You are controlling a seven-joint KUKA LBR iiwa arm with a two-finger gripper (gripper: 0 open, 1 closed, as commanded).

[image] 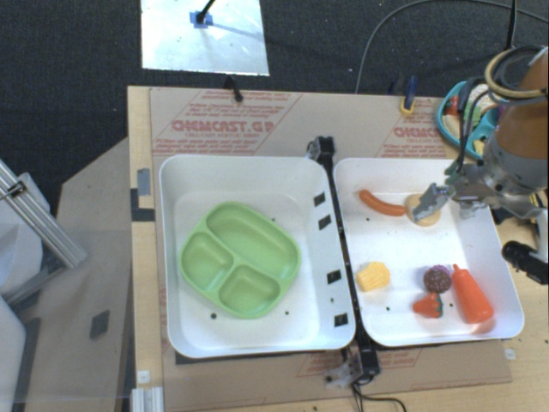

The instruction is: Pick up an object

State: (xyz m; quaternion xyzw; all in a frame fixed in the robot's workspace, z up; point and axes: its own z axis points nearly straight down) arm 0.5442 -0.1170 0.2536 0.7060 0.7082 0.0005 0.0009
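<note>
Camera view shows the gripper (426, 206) low in the right bin (480, 329), over a tan round piece (426, 214) touching the orange sausage (382, 203); whether it grips cannot be told. Closing there could nudge the sausage or slip off the flat piece.

A green divided tray (240, 260) (three compartments) is seen lying in the left white bin (176, 187), well apart from the bin's walls. Both bins are carried by the table (257, 118), on whose brown sheet red lettering is printed. Beyond the table's far edge, a pale square sheet (206, 24) is laid on the dark floor (69, 58).
</note>
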